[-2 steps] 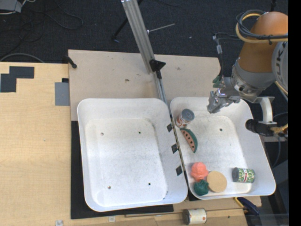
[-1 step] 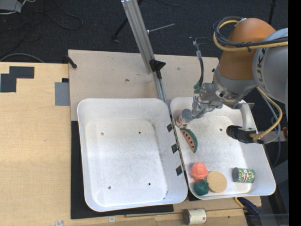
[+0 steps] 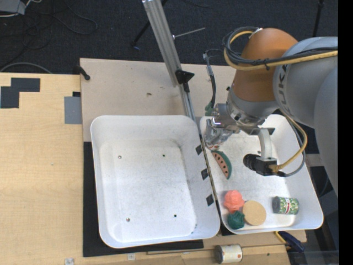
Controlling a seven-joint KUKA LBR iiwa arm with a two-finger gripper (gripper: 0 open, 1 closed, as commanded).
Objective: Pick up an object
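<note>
Watermelon-slice toy [image 3: 223,164], green rind with red flesh, flat in the right white bin [image 3: 309,203] near its left wall, just below the gripper [image 3: 214,138]. Grey arm with orange band [image 3: 265,48] reaching in from the right, bent down over the bin's upper left corner, wrist pointed downward. Gripper low above the bin floor, close to the slice; finger state impossible to tell. Further down the same bin: orange-pink lumpy toy [image 3: 233,200], dark green toy [image 3: 236,220] touching it, round tan disc [image 3: 255,212] beside both, small green-and-white can [image 3: 285,205] lying apart to the right. Left white bin [image 3: 105,148] alongside on the bench [image 3: 127,90].
</note>
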